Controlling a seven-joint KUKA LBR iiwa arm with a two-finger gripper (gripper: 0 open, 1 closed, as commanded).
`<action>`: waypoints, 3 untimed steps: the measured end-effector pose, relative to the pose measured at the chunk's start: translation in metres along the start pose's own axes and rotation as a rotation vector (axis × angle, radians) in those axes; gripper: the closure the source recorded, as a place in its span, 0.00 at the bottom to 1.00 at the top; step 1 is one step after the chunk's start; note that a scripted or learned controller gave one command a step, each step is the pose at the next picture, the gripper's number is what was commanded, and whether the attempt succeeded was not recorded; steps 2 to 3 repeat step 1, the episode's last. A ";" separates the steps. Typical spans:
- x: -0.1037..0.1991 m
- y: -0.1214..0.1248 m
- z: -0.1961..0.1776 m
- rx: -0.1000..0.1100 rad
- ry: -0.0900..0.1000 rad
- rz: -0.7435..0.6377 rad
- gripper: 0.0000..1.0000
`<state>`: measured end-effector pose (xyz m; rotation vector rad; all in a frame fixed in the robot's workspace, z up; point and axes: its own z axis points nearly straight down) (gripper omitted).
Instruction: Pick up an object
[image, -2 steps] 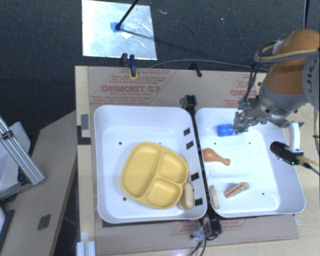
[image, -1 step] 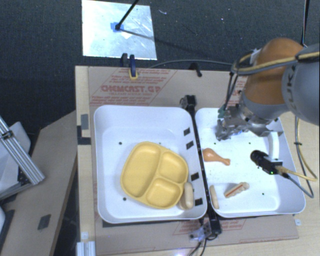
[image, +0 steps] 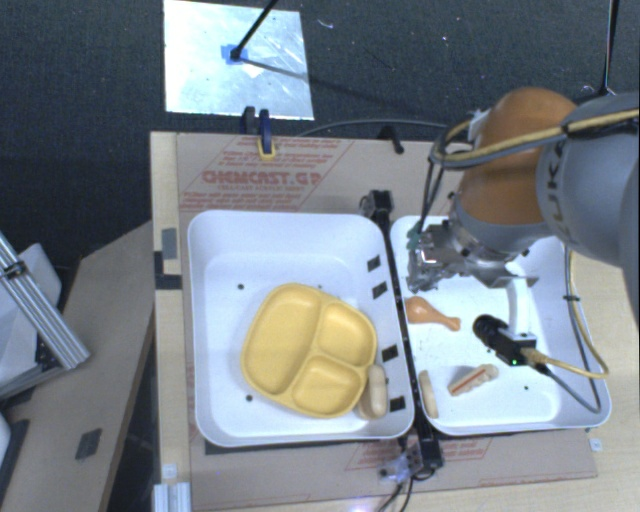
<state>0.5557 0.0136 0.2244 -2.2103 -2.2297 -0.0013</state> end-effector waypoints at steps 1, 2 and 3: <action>0.052 -0.009 0.010 0.000 0.001 -0.001 1.00; 0.052 -0.009 0.010 0.000 0.001 -0.001 1.00; 0.052 -0.009 0.010 0.000 0.001 -0.001 1.00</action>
